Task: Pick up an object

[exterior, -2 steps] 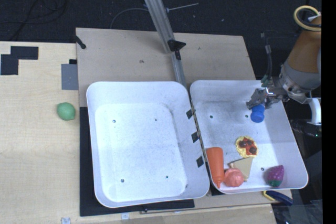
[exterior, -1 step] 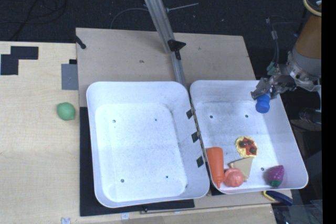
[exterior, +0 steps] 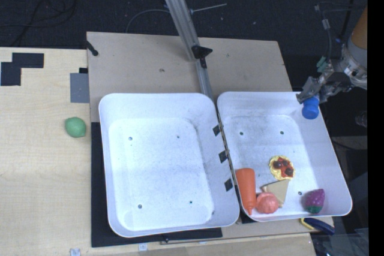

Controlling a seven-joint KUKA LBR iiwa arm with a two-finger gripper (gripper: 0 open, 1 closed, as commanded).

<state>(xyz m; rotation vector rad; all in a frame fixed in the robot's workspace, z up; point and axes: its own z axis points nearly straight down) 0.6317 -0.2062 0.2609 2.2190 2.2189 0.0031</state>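
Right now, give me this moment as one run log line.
arm: upper right, over right bin corner | gripper: blue piece just below | right bin: carrot, pizza, purple fruit | green ball: bench

From my seat, the arm [exterior: 360, 39] is cut off by the right edge of the frame, so I see little above the wrist. The claw [exterior: 313, 93] at upper right is too small and cluttered for me to judge its grip on the blue object [exterior: 310, 110] beneath it. At lower right, a blue-and-yellow item [exterior: 318, 225] is mostly hidden under the right bin's rim [exterior: 336, 159].
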